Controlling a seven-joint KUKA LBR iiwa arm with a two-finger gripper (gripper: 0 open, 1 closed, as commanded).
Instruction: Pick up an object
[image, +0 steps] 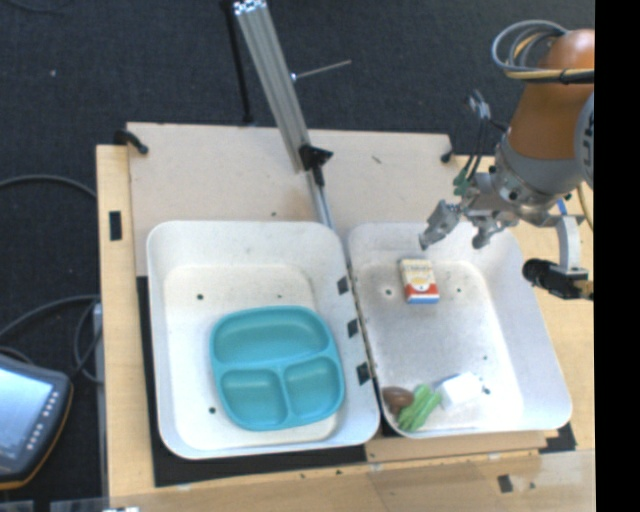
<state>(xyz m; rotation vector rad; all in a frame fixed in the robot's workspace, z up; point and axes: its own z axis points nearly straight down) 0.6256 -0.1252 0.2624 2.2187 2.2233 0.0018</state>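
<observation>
In the right bin (520, 330) a small cream, red and blue box (419, 280) stands near the back. At the bin's front lie a green pod-shaped toy (423, 407), a brown lump (398, 398) and a white block (461, 388). My gripper (462, 228) hovers over the back rim of the right bin, up and to the right of the small box. Its two fingers are spread apart with nothing between them.
The left bin (180, 300) holds a teal divided plate (277, 366). A slanted metal pole (285, 100) rises from the bench behind the bins. The orange and grey arm (550, 110) fills the upper right.
</observation>
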